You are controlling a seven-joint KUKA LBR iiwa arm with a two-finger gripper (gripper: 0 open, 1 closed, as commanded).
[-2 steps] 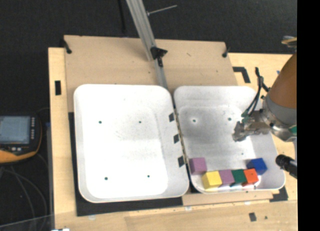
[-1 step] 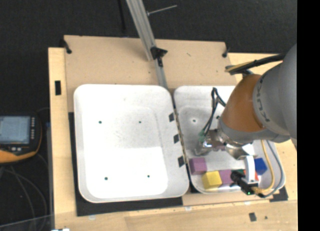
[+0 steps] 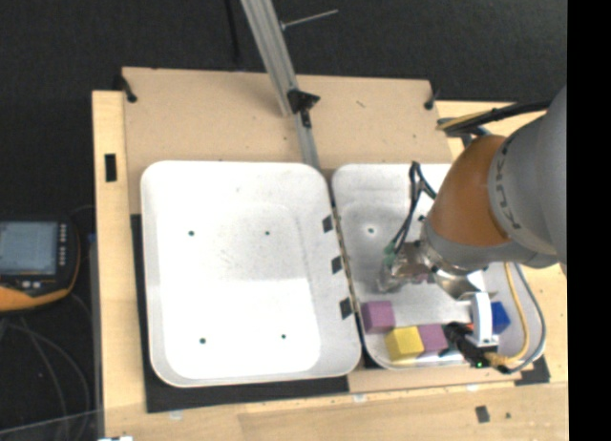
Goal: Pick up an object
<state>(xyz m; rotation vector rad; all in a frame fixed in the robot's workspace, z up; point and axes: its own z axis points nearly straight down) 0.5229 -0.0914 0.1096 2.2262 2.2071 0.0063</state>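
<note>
Robotics lab test cell. Plywood surface carries 2 shallow white bins side by side, an aluminium rail slants overhead, and an industrial arm with loose cables reaches in. Handheld controller sits on dark floor at left.

Arm enters from frame right; gripper low in right bin. Purple block, yellow block, second purple block near that bin's lower edge. Left bin at centre-left
</note>
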